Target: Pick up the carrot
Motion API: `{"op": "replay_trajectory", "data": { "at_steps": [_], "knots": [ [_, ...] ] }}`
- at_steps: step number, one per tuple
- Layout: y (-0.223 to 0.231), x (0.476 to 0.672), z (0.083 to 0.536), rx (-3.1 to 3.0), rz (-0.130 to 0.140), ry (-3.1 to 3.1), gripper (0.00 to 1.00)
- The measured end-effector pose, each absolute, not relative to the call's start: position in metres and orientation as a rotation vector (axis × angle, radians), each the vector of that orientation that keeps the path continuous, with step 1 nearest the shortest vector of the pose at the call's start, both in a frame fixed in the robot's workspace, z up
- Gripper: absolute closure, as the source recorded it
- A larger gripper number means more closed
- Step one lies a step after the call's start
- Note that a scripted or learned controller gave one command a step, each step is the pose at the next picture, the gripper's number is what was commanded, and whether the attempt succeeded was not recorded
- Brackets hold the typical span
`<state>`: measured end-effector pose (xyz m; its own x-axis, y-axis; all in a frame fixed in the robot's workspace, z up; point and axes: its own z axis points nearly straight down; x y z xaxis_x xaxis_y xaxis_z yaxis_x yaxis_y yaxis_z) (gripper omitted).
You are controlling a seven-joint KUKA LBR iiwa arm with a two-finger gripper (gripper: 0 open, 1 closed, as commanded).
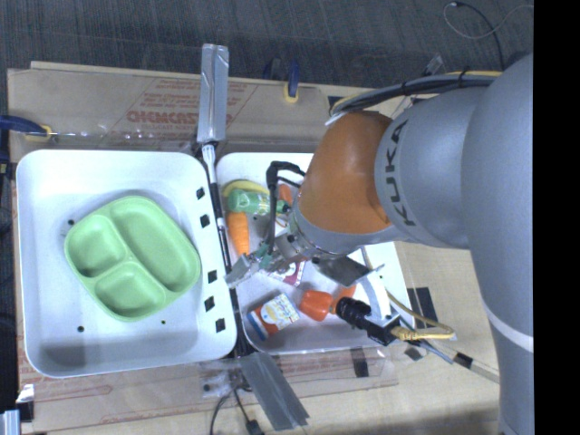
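Gripper (256, 259) beside carrot (238, 232), perhaps touching

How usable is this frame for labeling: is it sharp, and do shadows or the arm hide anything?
Camera view: fairly sharp though slightly grainy, with even light; soft shadow along the left bin's lower edge by the green plate; the arm covers much of the right bin; the carrot stays visible beside the hand, whose fingers are hard to resolve.
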<state>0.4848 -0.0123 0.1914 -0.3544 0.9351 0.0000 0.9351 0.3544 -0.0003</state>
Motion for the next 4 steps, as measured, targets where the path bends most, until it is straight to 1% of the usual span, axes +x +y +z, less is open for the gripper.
{"op": "replay_trajectory", "data": {
  "at_steps": [1, 2, 3, 4],
  "knots": [
    [0.019, 0.476, 0.190, -1.720, 0.004, -2.624, 0.00],
    [-0.017, 0.589, 0.196, -1.890, 0.004, -2.507, 0.00],
    [-0.059, 0.537, 0.191, -1.928, 0.005, -2.476, 0.00],
    [-0.061, 0.491, 0.209, -1.772, 0.003, -2.590, 0.00]
  ]
}}
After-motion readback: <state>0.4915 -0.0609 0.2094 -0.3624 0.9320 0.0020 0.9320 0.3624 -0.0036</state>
